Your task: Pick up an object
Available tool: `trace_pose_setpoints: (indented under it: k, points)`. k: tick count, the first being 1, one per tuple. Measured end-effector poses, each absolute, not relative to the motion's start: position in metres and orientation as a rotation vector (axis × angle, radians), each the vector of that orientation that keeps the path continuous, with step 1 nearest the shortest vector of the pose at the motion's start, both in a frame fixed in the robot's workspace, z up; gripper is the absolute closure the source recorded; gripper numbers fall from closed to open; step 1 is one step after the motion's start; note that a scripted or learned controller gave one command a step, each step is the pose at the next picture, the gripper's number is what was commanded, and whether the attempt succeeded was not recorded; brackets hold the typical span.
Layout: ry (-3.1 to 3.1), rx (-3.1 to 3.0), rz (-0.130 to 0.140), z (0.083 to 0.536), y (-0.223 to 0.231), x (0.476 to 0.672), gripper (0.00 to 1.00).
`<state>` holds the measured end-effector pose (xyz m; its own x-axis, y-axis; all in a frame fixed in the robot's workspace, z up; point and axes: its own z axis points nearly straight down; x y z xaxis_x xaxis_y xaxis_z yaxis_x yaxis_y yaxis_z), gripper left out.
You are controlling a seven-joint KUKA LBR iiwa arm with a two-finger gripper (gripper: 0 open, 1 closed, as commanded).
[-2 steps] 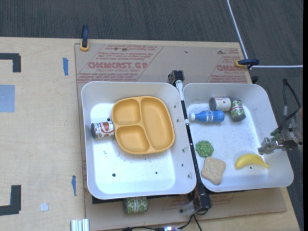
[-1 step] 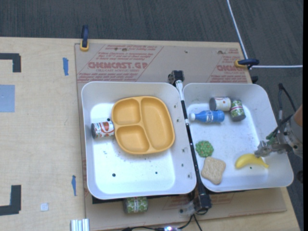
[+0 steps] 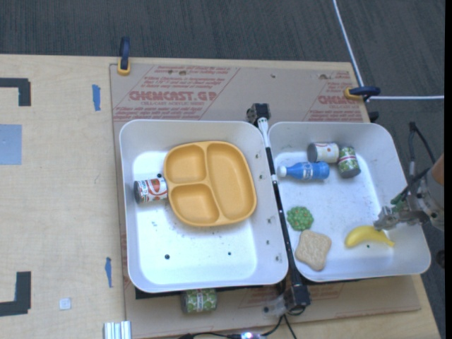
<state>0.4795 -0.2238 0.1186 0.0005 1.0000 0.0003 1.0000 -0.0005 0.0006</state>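
Just left of the tool (image 3: pixel 390 217), a banana (image 3: pixel 369 237).

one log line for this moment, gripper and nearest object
gripper: low at right bin right wall | nearest: banana, apart | grasp: none seen | left bin: yellow tray, can

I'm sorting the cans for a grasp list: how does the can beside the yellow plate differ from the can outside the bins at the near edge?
The red-labelled can lies inside the left bin, touching the yellow plate. The green-labelled can lies on the board outside the bins, just below the left bin's near rim. Their labels differ: red and white against green. Both lie on their sides and look about the same size.
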Motion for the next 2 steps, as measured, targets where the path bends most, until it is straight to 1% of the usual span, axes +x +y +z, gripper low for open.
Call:
trace_pose_setpoints:
  k: [2]
  points:
    - [2.217,2.217,0.004,0.1128,-0.2244,0.4814,1.00]
